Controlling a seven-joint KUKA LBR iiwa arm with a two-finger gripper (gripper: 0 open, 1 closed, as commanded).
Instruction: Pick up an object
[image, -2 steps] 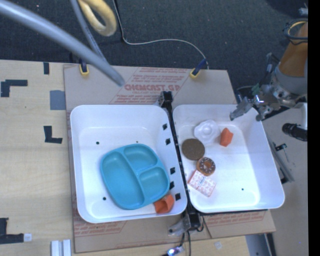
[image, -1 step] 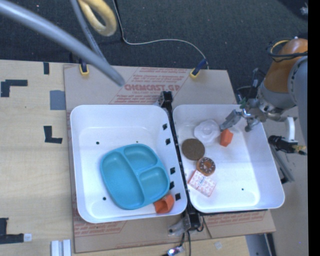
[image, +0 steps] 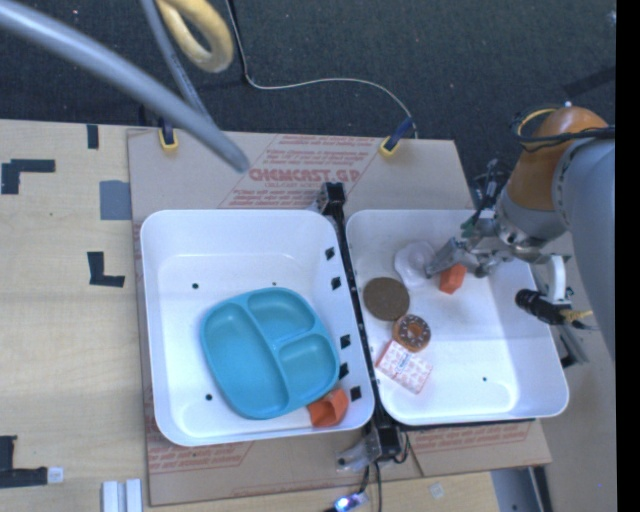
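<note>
The small orange object (image: 452, 279) lies in the right bin (image: 530, 400), in its upper part, just beside a pale white object (image: 411, 265) on its left. The gripper (image: 462, 257) is low over this place, and its dark fingers reach down right at the top of the orange object, but I cannot tell from this slanted view whether they are spread or pressed together, and nothing proves that the object is between them. So I judge that the grasp is not sure. The first risk is that the fingers close on one edge only, and the orange piece slips out or tips when the arm lifts. The second risk is that one finger comes down on the white object beside it, so that it pushes both things away or pinches the wrong one. Further down in the same bin are a brown round disc (image: 385, 298), a frosted doughnut (image: 411, 331) and a flat patterned packet (image: 403, 368); they are apart from the gripper, so I think they are not in danger. In the left bin (image: 165, 300) a blue divided plate (image: 268, 350) and another orange piece (image: 328, 408) lie well apart from the action.
</note>
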